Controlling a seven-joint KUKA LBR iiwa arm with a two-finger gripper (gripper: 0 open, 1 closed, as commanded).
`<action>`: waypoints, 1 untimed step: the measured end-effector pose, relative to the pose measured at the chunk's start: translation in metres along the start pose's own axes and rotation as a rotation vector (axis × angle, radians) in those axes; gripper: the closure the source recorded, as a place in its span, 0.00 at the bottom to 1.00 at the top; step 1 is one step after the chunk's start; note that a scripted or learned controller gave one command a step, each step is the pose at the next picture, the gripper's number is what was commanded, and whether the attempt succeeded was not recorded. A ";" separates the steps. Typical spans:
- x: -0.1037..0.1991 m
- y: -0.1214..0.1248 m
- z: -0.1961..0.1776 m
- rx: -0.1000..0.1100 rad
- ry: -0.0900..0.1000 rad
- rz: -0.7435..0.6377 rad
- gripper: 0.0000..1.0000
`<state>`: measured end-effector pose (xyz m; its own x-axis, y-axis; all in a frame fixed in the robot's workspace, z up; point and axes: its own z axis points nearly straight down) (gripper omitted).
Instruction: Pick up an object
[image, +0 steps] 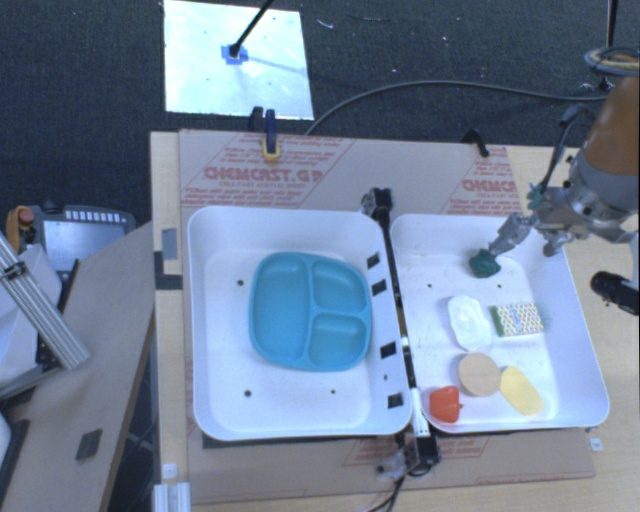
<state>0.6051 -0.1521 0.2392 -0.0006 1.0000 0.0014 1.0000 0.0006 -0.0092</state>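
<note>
The right bin (583, 330) holds several small objects. A dark green lump (485, 264) lies near its far edge. Below it are a white piece (466, 318), a green-and-white patterned block (517, 320), a tan disc (479, 375), a yellow piece (521, 390) and a red-orange piece (445, 403). My gripper (530, 240) hangs over the bin's far right part, open, with nothing between its fingers. Its left finger (506, 236) points down just above and right of the green lump.
The left bin (205, 300) holds a blue divided plate (308, 310). A black clip strip (390, 300) runs between the two bins. A yellow-and-black clamp (268, 135) sits on the cardboard behind the left bin.
</note>
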 end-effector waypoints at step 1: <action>0.000 0.002 -0.005 -0.009 -0.002 -0.002 0.00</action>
<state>0.6070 -0.1518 0.2443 -0.0028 1.0000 -0.0005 1.0000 0.0028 0.0001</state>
